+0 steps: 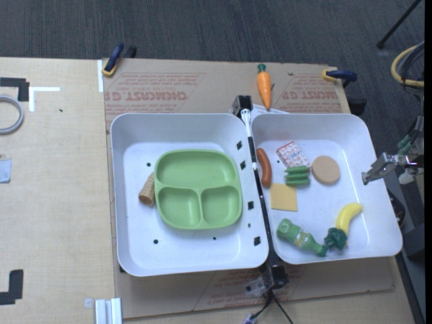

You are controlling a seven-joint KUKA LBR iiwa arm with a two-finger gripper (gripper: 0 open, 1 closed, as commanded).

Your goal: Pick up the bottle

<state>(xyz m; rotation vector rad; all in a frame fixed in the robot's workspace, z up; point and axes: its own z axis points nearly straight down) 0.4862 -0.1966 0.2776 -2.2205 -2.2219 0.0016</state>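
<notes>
Bottle in right bin, well apart from gripper.

Robot arm at the right margin of the camera view. The gripper projects leftward at mid-height, its pale metal tip standing just outside the right edge of the right-hand bin and above it. Behind the tip, the wrist parts run off the frame edge, blurred and partly cut off. Nothing lies between the fingers.
</notes>
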